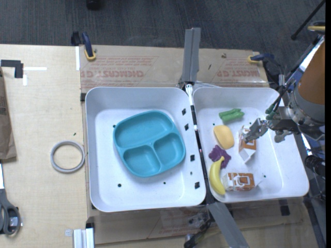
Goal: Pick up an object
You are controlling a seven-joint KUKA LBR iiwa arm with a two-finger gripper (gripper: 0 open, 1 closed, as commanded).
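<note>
Camera view — cardboard (124, 66) print unreadable; carton (241, 181) label illegible.

Green item (230, 115): elongated, knobbly, lying roughly crosswise near the far wall of the right bin (289, 190).
Yellow rounded item (223, 136): egg-shaped, smooth, lying just nearer than the green item, left part of the bin.
Purple item (219, 153): small, irregular cluster, touching the near edge of the yellow rounded item.
Banana (216, 177): yellow, curved, lying lengthwise along the bin's left wall, its far tip beside the purple item.
Small carton (247, 144): white with orange print, tilted, mid-bin, to the right of the yellow rounded item.
Larger carton (240, 181): white and orange, lying flat near the front wall, just right of the banana.
</note>
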